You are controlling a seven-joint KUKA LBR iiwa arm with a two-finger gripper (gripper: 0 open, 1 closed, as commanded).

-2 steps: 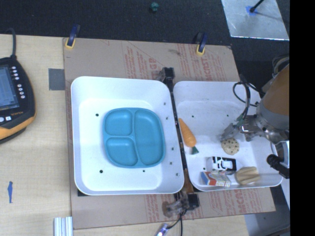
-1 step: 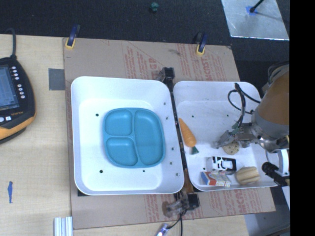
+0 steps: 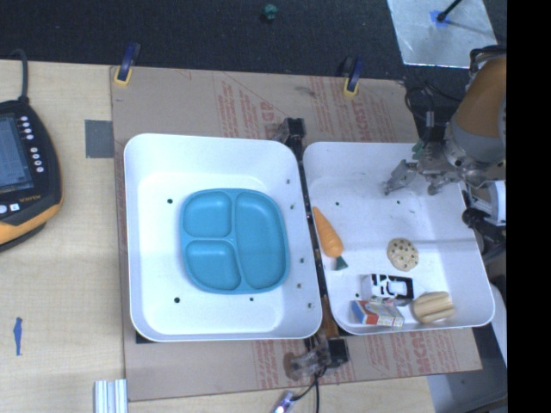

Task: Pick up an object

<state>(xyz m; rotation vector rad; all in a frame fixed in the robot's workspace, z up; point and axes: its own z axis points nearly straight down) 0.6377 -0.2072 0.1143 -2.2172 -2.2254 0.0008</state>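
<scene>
The right bin holds an orange carrot by its left wall, a round cookie, a tan bread roll at the front right, and a small black and white carton beside a red, white and blue packet. My gripper hangs over the bin's back right part, its fingers spread open with nothing between them. It is well clear of the cookie, which lies in front of it.
The left bin holds a blue divided plate. A pendant with a screen lies on the bench at the far left. Clamps hold the cardboard sheet at the back.
</scene>
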